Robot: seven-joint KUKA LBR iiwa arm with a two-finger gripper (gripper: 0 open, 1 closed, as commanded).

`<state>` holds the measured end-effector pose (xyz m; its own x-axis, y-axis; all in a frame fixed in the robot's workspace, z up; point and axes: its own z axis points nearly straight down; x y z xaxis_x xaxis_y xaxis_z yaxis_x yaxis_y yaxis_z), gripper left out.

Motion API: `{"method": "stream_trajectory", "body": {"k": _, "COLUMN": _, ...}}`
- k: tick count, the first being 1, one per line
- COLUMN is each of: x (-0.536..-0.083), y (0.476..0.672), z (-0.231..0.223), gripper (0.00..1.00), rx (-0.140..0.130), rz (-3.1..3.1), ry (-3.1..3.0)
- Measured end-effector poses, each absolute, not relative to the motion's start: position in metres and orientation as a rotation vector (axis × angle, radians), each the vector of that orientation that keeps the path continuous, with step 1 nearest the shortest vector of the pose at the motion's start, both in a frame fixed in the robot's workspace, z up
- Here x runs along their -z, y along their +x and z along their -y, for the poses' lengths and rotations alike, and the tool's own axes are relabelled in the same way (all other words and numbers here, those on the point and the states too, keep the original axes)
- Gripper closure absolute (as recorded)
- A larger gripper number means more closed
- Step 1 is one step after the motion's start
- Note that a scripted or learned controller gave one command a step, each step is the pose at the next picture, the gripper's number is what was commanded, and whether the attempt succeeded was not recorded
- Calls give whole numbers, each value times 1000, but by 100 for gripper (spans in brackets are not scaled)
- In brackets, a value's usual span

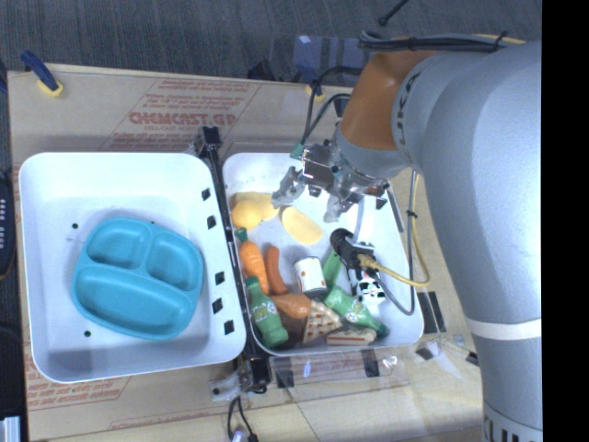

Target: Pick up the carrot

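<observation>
Crowding carrot against bin wall

A brown bench fills most of the picture. It has red writing on it near the top left. Two white bins sit right on it, side by side and touching in the middle. The left bin takes up the left half. The right bin sits in the middle, a bit lower right.
</observation>
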<state>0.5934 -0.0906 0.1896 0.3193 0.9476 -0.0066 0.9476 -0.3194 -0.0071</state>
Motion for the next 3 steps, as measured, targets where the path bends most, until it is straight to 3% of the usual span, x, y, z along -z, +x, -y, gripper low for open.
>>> {"method": "stream_trajectory", "body": {"k": 1, "x": -104, "y": 611, "z": 94, "gripper": 0, "rx": -15, "rz": 1737, "ry": -2612}}
{"method": "stream_trajectory", "body": {"k": 2, "x": -113, "y": 611, "z": 93, "gripper": 100, "rx": -23, "rz": 1743, "ry": -2600}}
{"method": "stream_trajectory", "body": {"k": 3, "x": -113, "y": 611, "z": 93, "gripper": 0, "rx": -23, "rz": 1743, "ry": -2600}}
